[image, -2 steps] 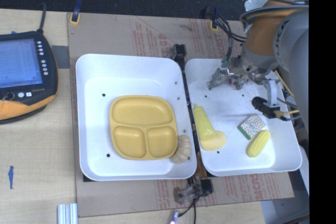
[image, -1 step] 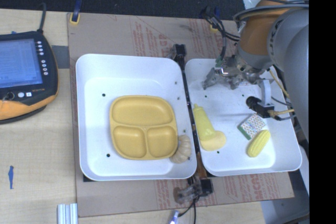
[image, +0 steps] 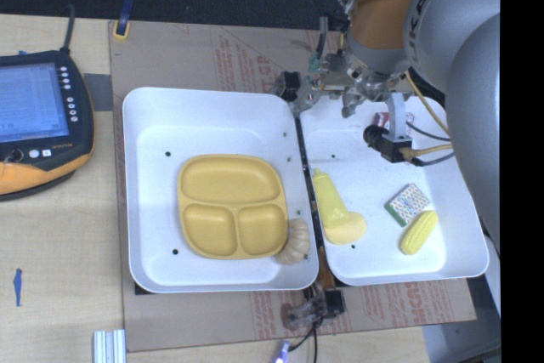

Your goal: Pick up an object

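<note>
My gripper hangs over the back left corner of the right bin, by the wall between the two bins. It is open, with nothing between its fingers. In the right bin a pale yellow bottle-shaped object lies along the left wall. A small green and white packet and a yellow corn cob lie toward the right. All three sit well in front of the gripper. The left bin holds a yellow divided plate and a beige lumpy object at its front right corner.
A teach pendant with a lit screen lies on the bench left of the bins. A black cable part hangs from the arm over the right bin's back. A small blue clip sits at the back left.
</note>
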